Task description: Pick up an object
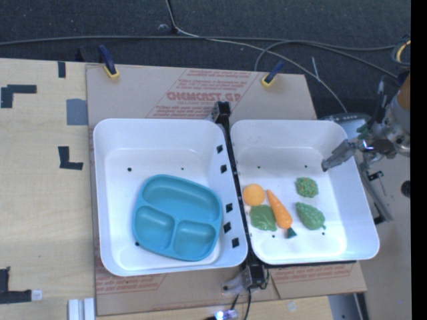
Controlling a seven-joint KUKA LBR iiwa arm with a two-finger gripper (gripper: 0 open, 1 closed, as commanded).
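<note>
Toy carrot [279, 209] lies in the right bin [347, 245], among the orange ball [253, 194] and green pieces, toward the tabletop's front edge. My gripper [337, 156] hangs over the bin's far right corner; jaws' state I cannot tell. I'd descend centred, straddling the carrot crosswise.

Bench [40, 199], cardboard sheet [200, 92], two bins [107, 152]

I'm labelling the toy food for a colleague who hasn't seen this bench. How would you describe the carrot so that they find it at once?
Look in the right-hand white bin, at the cluster of toy food near its front. The carrot is the long orange piece lying slantwise, a round orange piece to its left and green pieces around it.
</note>
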